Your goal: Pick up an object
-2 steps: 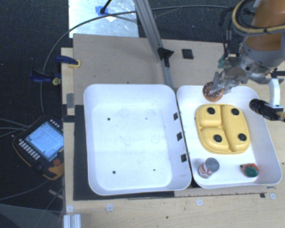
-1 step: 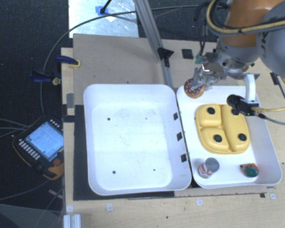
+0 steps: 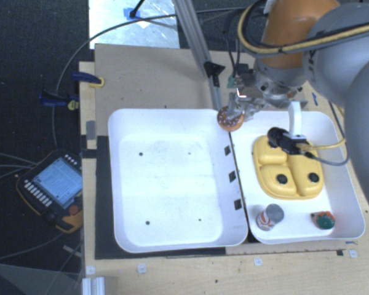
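My gripper [image 3: 232, 114] hangs over the far end of the divider between the two bins. A small brown-orange round object [image 3: 230, 121] sits between its fingertips, above the bin rims. In the right bin [image 3: 341, 165] lie a large yellow moulded toy [image 3: 287, 172] with black dots, a small grey-and-red object [image 3: 269, 216] near the front, and a small green-and-orange object [image 3: 323, 220] at the front right corner.
The left bin [image 3: 166, 183] shows bare white floor with a few dark specks. A slanted metal rod [image 3: 194, 32] crosses behind the bins. A teach pendant [image 3: 54, 186] lies off the bench to the left. Blue clamps [image 3: 80, 78] grip the bench's far left edge.
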Available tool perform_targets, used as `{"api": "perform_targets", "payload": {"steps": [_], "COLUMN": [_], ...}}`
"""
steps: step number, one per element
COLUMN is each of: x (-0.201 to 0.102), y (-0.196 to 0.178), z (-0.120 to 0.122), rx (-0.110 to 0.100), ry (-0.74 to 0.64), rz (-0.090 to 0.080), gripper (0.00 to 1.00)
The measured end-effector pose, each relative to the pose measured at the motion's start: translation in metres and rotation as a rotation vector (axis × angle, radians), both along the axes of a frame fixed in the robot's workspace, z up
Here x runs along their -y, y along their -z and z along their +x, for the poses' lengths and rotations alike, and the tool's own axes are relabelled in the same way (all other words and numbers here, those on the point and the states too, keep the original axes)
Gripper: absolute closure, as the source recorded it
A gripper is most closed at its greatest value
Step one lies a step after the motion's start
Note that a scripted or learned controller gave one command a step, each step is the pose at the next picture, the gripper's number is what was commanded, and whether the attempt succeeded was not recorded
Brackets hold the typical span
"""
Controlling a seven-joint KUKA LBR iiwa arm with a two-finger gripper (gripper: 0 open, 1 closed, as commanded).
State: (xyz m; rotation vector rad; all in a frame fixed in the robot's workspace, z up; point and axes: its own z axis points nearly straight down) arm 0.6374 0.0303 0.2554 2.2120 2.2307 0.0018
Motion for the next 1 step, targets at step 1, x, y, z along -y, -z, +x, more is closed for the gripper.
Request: {"api": "perform_targets", "payload": {"steps": [1], "x": [-0.0486], "y": [0.0243], "z": [0.0052], "rx": [-0.001], "ry": [-0.001], "rz": [0.001], "gripper": [1.00]}}
